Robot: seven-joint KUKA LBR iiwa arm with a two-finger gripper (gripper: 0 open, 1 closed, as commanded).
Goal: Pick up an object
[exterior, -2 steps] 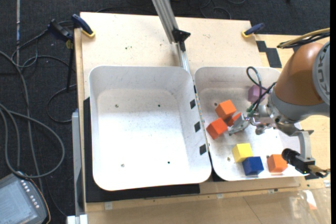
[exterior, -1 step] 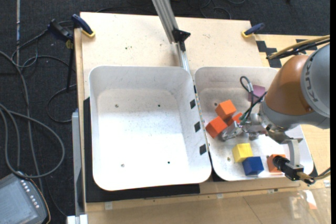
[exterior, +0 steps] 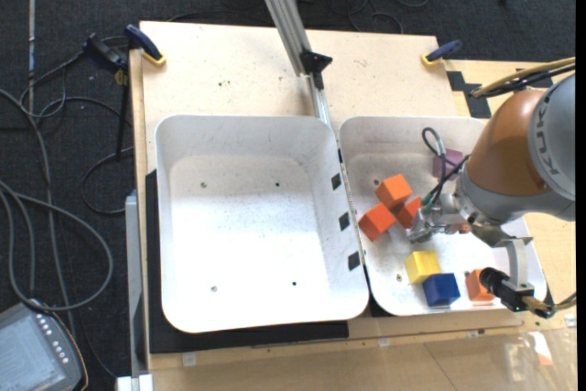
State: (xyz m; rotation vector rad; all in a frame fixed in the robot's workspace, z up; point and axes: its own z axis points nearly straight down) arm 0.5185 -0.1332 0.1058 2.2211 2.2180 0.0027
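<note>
The right white bin holds several blocks. Two orange blocks lie near its middle left, with a smaller red-orange one wedged beside them. A yellow block and a blue block sit near the front, and another orange block lies at the front right. A purple piece rests by the back wall. My gripper is down inside this bin, just right of the orange cluster and above the yellow block. Nothing is visibly held in it.
The left white bin sits beside the right one, sharing a divider wall with black clips. A slanted metal pole rises from the back. The arm's orange band overhangs the right bin's far right side.
</note>
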